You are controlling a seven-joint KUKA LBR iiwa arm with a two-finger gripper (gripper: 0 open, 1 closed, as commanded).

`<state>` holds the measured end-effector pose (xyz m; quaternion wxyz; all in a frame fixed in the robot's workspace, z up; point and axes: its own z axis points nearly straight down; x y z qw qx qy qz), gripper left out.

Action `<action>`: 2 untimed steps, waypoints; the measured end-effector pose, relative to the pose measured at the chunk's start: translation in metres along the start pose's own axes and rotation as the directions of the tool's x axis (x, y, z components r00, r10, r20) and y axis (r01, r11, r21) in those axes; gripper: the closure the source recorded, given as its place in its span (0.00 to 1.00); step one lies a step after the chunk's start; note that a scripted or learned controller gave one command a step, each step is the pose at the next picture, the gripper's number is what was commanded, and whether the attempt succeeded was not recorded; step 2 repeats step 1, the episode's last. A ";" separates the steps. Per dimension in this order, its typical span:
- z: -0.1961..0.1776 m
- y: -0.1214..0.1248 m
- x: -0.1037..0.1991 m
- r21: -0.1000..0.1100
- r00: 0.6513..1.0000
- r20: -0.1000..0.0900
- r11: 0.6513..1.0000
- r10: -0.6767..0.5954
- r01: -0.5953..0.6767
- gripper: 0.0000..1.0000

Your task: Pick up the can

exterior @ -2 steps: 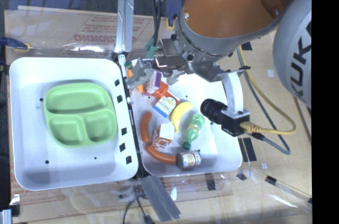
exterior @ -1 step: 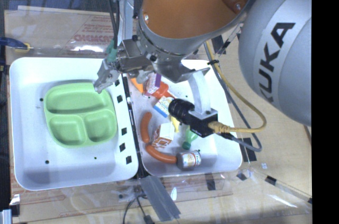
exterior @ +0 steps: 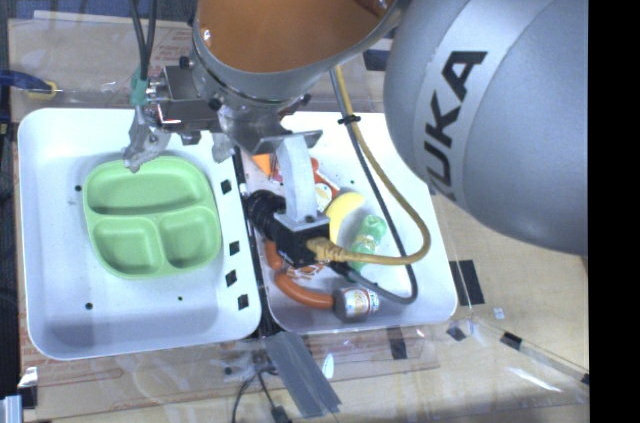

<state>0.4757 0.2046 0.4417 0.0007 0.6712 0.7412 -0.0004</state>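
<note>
A small metallic can (exterior: 355, 303) lies on its side near the front edge of the right bin (exterior: 435, 296). An orange curved object (exterior: 300, 292) touches its left end. My gripper (exterior: 147, 143) hangs over the left bin (exterior: 50, 311), at the back left corner of a green divided plate (exterior: 150, 216). It is far to the left of the can, and nothing shows in its grasp. The big grey and orange arm hides the back part of both bins.
A yellow round object (exterior: 345, 209) and a clear green one (exterior: 371, 232) sit in the middle of the right bin. Something orange and white (exterior: 318, 173) lies behind them, partly hidden. The green plate takes up much of the left bin.
</note>
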 end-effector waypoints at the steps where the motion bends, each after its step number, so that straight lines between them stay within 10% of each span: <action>1: 0.000 0.001 0.008 -0.001 0.960 -0.001 0.960 0.280 -0.280 0.00; 2: 0.000 0.001 0.008 -0.001 0.960 -0.001 0.960 0.280 -0.280 0.00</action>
